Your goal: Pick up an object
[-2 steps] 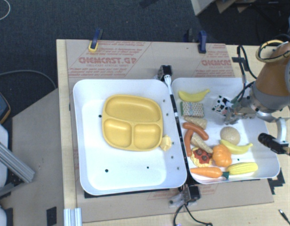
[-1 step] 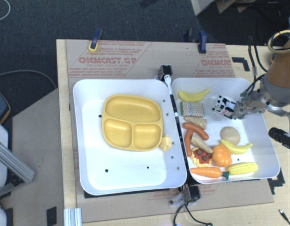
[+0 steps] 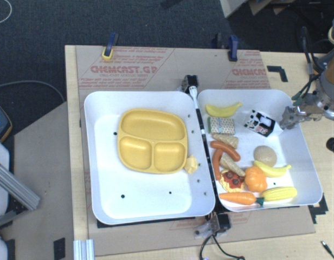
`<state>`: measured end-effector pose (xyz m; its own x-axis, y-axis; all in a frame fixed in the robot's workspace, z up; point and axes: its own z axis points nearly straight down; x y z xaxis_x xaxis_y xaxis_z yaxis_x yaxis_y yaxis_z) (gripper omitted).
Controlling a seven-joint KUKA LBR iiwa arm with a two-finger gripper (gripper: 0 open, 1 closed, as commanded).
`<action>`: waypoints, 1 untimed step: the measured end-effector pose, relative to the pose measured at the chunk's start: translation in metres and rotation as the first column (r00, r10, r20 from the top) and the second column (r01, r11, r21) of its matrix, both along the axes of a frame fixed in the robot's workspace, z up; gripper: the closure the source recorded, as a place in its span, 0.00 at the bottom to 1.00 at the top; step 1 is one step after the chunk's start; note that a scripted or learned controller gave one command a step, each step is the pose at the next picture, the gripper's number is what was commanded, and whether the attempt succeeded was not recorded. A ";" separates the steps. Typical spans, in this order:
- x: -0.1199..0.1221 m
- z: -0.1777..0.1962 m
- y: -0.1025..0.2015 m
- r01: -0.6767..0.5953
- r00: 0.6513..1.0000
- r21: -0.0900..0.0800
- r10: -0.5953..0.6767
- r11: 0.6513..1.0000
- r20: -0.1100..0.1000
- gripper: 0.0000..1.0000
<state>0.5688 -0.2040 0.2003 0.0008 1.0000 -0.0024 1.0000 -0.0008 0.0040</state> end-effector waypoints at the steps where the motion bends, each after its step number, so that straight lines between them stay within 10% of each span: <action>1: 0.001 0.026 0.000 -0.001 1.000 0.000 0.001 1.000 0.001 1.00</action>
